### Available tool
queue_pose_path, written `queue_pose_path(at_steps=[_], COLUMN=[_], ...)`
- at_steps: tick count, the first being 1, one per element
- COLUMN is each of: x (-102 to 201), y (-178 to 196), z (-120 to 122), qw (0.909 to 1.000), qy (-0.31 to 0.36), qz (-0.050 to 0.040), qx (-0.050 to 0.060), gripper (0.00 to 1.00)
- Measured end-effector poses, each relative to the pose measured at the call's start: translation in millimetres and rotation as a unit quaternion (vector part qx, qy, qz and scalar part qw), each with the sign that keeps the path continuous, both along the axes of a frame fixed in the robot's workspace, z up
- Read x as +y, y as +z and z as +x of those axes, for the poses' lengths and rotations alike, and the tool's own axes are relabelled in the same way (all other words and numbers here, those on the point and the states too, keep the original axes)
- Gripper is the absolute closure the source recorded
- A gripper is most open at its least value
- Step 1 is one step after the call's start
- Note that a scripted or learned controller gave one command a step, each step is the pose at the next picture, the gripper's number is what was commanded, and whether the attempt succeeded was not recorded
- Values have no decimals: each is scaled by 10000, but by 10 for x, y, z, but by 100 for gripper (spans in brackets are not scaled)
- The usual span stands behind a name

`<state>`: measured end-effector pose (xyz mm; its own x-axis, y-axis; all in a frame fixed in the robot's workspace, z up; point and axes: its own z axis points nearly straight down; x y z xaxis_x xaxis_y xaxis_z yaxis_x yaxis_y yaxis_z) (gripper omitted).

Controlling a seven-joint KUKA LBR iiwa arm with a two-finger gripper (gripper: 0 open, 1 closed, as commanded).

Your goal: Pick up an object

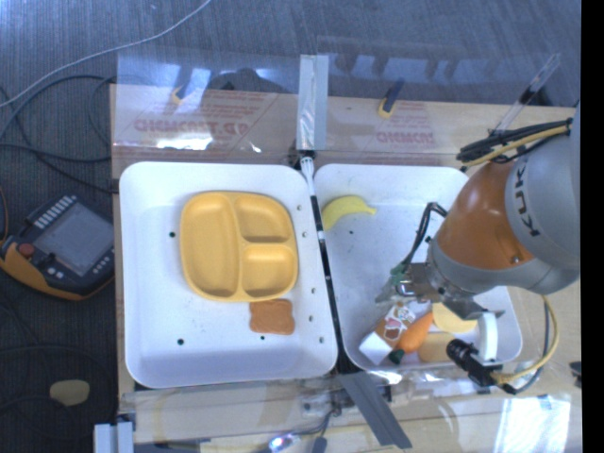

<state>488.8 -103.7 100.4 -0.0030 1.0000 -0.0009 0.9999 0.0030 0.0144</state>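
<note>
Bright, even light from above, perhaps slightly from the far side. Strong glare on the clear plastic sheet (208, 111) behind the bins, washing out its red lettering. Left white bin (151, 281) near overexposed, with little surface detail. Soft, short shadows under the yellow divided tray (238, 245) and beneath the arm (510, 225). Overall softness and coarse resolution; small items in the right bin (359, 262) smeared together near the wrist, hard to separate. Dark carpet (57, 55) grainy.

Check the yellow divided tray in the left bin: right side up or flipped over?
Right side up. The yellow tray lies flat in the left bin, its three compartments facing the camera as hollows with raised dividers between them.
</note>
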Motion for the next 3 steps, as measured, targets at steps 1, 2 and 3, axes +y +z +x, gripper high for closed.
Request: queue_pose_path(at_steps=[1, 2, 3], x=[317, 317, 83], y=[1346, 1346, 264], z=[-48, -49, 8], qw=[9992, 9992, 9959], qy=[393, 391, 900], qz=[-6, -3, -11], qx=[83, 85, -21], gripper=[100, 0, 0])
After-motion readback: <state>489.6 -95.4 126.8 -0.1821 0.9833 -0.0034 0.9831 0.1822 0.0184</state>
